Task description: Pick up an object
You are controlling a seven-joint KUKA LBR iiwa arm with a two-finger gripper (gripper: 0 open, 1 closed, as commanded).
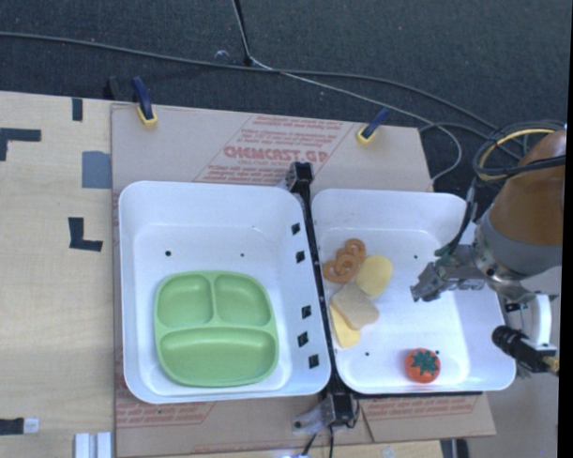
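Note:
The right bin [400, 210] holds several toy foods. A brown pretzel [345, 260] lies near its left wall, with a pale yellow round piece [376, 274] touching it on the right. Below them a beige bread slice [357, 309] rests on a yellow cheese slice [343, 332]. A red tomato [422, 365] with a green top sits near the front wall. My gripper [428, 287] hangs over the right half of this bin, to the right of the yellow round piece and above the tomato, with nothing visibly in it.
The left bin [142, 209] carries a green divided plate [215, 327]. A black divider [307, 271] runs between the bins. The arm's grey and orange body [526, 218] covers the right bin's right wall. Cables cross the dark floor at the back.

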